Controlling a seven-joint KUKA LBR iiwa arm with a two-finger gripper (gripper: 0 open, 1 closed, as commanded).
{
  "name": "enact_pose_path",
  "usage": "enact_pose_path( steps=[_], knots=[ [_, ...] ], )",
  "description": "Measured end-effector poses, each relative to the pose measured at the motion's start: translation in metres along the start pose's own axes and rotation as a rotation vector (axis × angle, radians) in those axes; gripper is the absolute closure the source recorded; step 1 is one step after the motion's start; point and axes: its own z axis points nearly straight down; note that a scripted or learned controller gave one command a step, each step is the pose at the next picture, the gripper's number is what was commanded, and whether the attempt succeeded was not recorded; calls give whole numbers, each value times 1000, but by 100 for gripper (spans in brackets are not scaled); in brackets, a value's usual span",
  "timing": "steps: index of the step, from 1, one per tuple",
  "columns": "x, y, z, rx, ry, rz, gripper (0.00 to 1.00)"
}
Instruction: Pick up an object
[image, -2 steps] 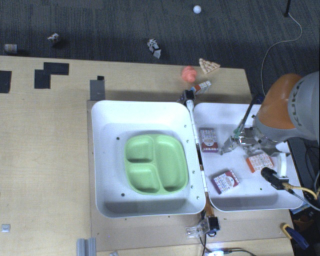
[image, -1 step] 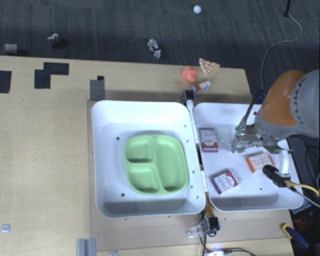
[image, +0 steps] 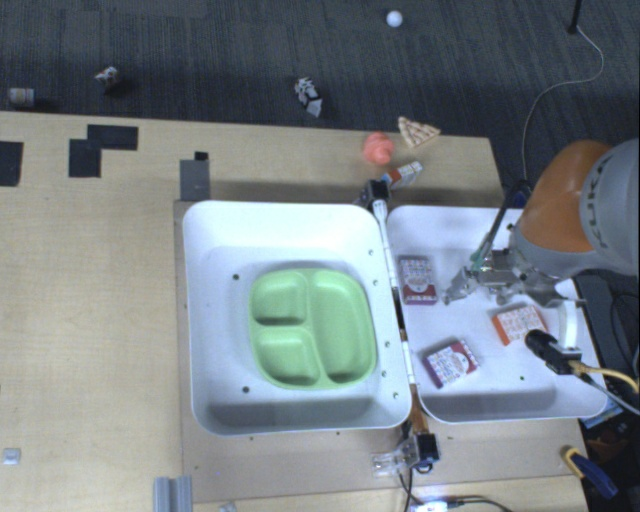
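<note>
The right bin (image: 500, 215) holds three small flat packets. A red-and-white packet (image: 415, 278) lies near its left wall, a dark red one (image: 450, 362) sits toward the front, and an orange-and-white one (image: 517, 322) lies to the right. My gripper (image: 488, 278) hangs low over the middle of this bin, between the left packet and the orange one, just above and left of the orange one. I see nothing held in it. The arm's orange band (image: 560, 205) rises behind it at the right.
The left bin (image: 215, 300) holds a green divided plate (image: 310, 325). A black divider strip (image: 393, 290) runs between the bins. A pink ball (image: 378, 148), a wedge-shaped toy (image: 418, 131) and a small tube (image: 400, 176) lie on the bench behind the bins. Cables (image: 590, 375) trail at the right.
</note>
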Motion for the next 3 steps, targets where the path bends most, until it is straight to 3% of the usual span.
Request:
enact_pose_path(
  steps=[1,2,3],
  knots=[
    [-23,-91,10,4,-2,4,0],
    [-22,-89,-1,-2,-2,2,100],
    [8,-90,-119,7,0,0,100]
  ],
)
